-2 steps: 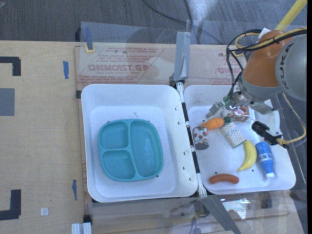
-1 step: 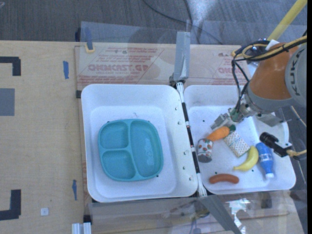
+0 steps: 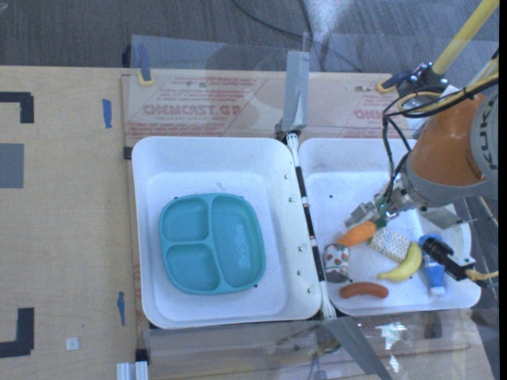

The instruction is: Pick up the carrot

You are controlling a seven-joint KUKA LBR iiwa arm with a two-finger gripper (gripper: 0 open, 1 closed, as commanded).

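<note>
- Orange carrot (image 3: 359, 233) lies in the right bin (image 3: 337, 161), its leafy end just at the gripper (image 3: 379, 210).
- Whether that gripper is clamped on anything, I cannot tell.
- Risk: a hold on the green tip alone could slip, dropping the carrot onto the banana (image 3: 404, 264) or patterned block (image 3: 390, 245).

Pale wooden desk (image 3: 71, 236), stretching well left of the pincer (image 3: 383, 210). Two shallow white bins side by side on it: right bin (image 3: 333, 161) directly beneath the pincer, left bin (image 3: 198, 153) just beyond, touching along the middle. Black marks (image 3: 17, 105) and blue tape strips (image 3: 107, 113) farthest left.
</note>
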